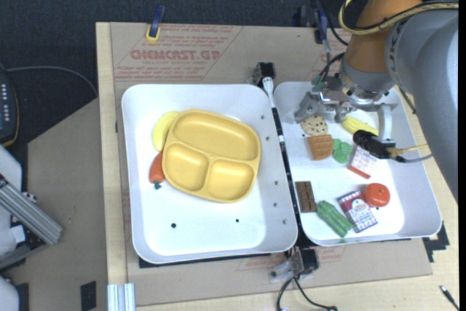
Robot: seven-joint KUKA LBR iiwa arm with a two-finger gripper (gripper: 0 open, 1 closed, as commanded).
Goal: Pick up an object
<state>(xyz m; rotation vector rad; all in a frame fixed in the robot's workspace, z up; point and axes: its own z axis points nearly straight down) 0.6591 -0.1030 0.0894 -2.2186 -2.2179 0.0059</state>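
Pincer (341, 107) low over right bin's (419, 211) far end, among cracker (315, 126), banana (360, 125) and green piece (342, 151); finger state: cannot tell. Tomato (376, 194), brown bar (305, 196) lie nearer. Yellow tray (211, 154) in left bin (204, 233).

Glossy plastic yellow tray (211, 155); smooth white bins (145, 178), matt cardboard (116, 62).

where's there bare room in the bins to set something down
The left bin has a wide bare strip along its near edge, below the yellow divided tray, plus a narrower one along its far edge. The right bin is crowded: toy foods run from the gripper down to the tomato and green vegetable; just a slim margin along its right rim.
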